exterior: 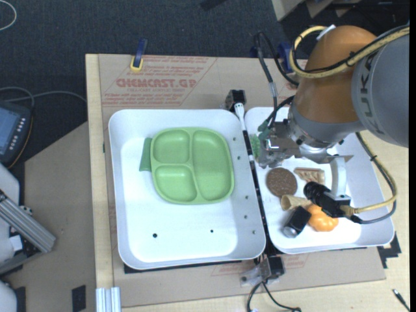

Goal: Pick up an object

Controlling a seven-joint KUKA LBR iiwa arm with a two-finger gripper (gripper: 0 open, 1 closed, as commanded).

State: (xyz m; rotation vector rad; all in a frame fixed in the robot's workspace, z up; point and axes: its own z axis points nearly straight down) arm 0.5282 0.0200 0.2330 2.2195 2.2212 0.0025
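Whether the gripper [272, 145] is released or clenched cannot be told; the grey arm with the orange band [338, 64] covers it from above, low over the far left corner of the right white plastic bin [374, 181].

Brown cardboard sheet [162, 77] under both bins reads "CHEMCAST" in red. The left white plastic bin [123, 194] holds a pale green three-compartment plastic plate [193, 166], with bare floor along its near side.

Pickable things cluster in the right bin, just near of the gripper. They are a round brown flat disc [281, 182], an orange rounded lump [323, 221] touching a small black cylinder [297, 221], a tan cone-shaped piece [292, 202] and a beige wedge [309, 173]. The disc lies close to the wall between the bins; the right strip is bare.
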